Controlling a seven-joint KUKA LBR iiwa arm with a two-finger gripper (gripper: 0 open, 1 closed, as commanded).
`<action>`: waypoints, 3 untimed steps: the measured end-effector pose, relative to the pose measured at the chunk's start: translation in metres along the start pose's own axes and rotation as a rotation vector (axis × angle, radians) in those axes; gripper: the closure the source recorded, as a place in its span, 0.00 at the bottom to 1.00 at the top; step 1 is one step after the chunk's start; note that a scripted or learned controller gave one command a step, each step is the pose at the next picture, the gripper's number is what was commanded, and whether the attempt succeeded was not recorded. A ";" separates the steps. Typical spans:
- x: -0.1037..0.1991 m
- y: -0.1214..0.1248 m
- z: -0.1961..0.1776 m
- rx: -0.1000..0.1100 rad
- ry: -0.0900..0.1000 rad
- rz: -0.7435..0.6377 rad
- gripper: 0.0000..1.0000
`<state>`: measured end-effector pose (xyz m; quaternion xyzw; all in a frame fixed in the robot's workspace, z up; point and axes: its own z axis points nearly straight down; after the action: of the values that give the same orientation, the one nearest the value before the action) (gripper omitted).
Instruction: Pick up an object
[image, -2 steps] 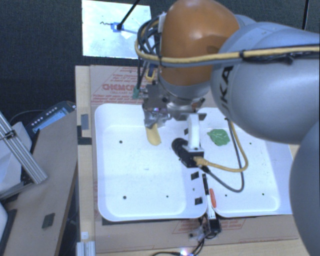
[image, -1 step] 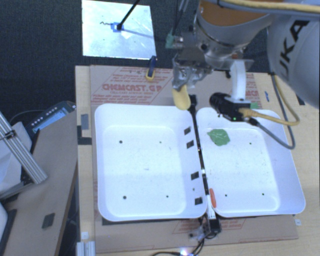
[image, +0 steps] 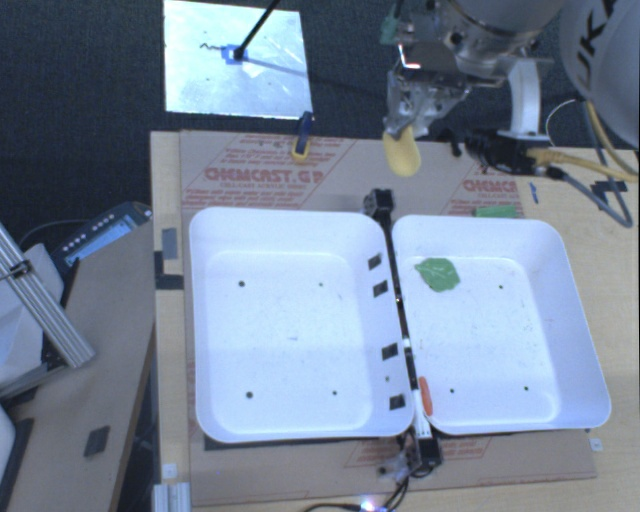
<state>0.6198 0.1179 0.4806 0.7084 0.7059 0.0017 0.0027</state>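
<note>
My gripper (image: 405, 128) is raised high above the bench near the top of the camera view, over the far edge between the two bins. A pale yellow object (image: 402, 153) hangs from its fingers, gripped at its upper end. In the right bin (image: 560, 260) a flat green piece (image: 438, 274) lies near the far left part of the floor. A thin orange object (image: 425, 396) rests along the right bin's near left edge, by the divider.
The left bin (image: 290, 320) shows bare white floor. A yellow and blue clip (image: 300, 148) sits on the cardboard behind it. Black clips (image: 381, 290) line the seam between the bins. Cables and a bracket lie at the far right.
</note>
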 end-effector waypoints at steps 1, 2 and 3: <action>-0.091 0.038 -0.002 0.003 -0.002 0.003 1.00; -0.195 0.049 0.000 0.004 -0.004 0.005 1.00; -0.228 0.050 -0.058 -0.002 -0.001 -0.002 1.00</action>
<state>0.6682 -0.1099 0.5388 0.7075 0.7067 0.0020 0.0040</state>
